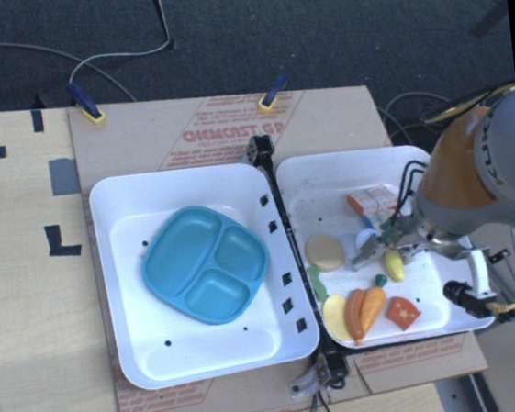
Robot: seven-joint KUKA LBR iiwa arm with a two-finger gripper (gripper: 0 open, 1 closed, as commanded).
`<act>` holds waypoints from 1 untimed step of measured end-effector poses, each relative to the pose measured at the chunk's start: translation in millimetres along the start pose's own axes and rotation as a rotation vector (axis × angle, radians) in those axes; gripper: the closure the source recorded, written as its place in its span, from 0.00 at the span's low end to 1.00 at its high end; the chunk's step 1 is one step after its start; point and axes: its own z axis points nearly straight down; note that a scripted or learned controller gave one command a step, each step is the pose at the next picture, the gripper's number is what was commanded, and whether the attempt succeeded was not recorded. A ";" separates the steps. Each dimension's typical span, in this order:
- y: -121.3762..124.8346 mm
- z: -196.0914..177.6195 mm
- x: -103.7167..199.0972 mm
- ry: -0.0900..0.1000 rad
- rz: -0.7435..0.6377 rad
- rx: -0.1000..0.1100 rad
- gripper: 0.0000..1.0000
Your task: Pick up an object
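Two white bins sit side by side on the counter [25, 273], w/ a cardboard sheet [221, 131] under them. Left bin [110, 208] holds a blue divided plate [206, 264], lying flat near its middle. Right bin [327, 167] holds the small stuff: round beige piece [325, 252] near the divider, orange-and-white packet [373, 202] toward the back, small yellow item [394, 266] mid-bin, carrot [368, 309] tilted beside a yellow piece [334, 313] at the front, red piece [401, 312] just right of the carrot, bit of green [316, 284] along the divider. Arm [476, 176] comes in from the right, over the right bin. Gripper [373, 244] sits low between the beige piece and the yellow item, close to both. Jaws: can't tell if apart or together, too blurred. Nothing visibly between them.
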 end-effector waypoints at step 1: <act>0.8 -10.1 -0.4 -0.002 0.000 -0.003 1.00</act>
